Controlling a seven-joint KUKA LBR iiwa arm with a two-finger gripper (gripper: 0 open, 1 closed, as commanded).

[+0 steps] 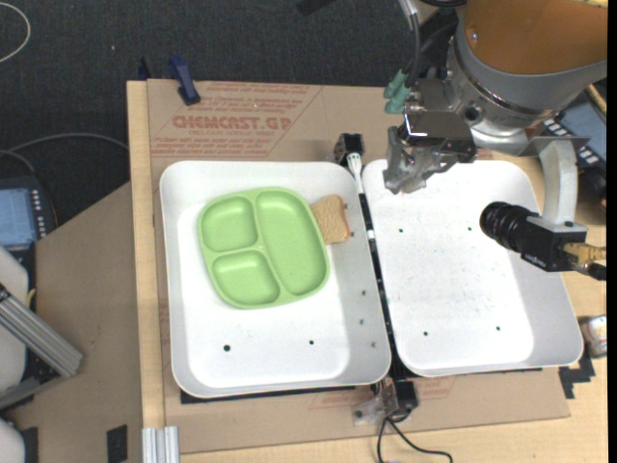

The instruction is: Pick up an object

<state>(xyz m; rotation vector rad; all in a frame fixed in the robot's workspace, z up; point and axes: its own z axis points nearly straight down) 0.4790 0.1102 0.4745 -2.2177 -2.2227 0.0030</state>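
Cracker (333,219) beside green tray (262,248), left bin (193,336) | claw (405,177) tips blurred

You can read one printed text, on the brown cardboard sheet (241,114) that lies under the two white bins. In big red letters it says something like "CHEMCAST G.P", upside-down for you from this camera. Above it there are some lines of smaller red print, but they are too small to read. On the other things you cannot make out any label or number.
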